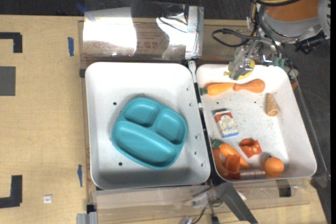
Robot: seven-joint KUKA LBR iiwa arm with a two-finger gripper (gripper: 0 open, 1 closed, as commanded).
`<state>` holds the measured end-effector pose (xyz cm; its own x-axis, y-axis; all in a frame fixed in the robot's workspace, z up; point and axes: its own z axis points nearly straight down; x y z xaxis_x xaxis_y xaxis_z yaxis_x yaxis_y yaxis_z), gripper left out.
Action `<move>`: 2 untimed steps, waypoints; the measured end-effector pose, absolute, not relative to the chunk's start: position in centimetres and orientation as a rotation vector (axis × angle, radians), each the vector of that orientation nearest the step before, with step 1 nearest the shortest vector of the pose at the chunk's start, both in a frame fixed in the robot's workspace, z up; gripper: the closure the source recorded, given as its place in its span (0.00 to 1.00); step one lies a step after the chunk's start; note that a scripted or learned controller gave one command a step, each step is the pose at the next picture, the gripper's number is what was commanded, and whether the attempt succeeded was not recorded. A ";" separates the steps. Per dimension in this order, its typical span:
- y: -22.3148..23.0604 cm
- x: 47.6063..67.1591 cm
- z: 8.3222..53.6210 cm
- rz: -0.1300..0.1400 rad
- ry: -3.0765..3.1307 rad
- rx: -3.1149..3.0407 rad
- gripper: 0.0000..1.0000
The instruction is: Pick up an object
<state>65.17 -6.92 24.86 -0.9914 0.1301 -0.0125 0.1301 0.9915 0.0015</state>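
End effector (240, 70) at far edge of right bin (295, 113); opening cannot be told.

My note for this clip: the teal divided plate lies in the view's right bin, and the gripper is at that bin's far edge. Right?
No. The camera view shows the teal divided plate in the view's left bin, not the other one. The gripper is at the far edge of the right bin, as you noted.
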 end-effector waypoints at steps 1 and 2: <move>-10.5 65.7 30.1 -0.002 3.125 0.119 1.00; -8.7 63.9 25.8 0.001 3.138 0.022 1.00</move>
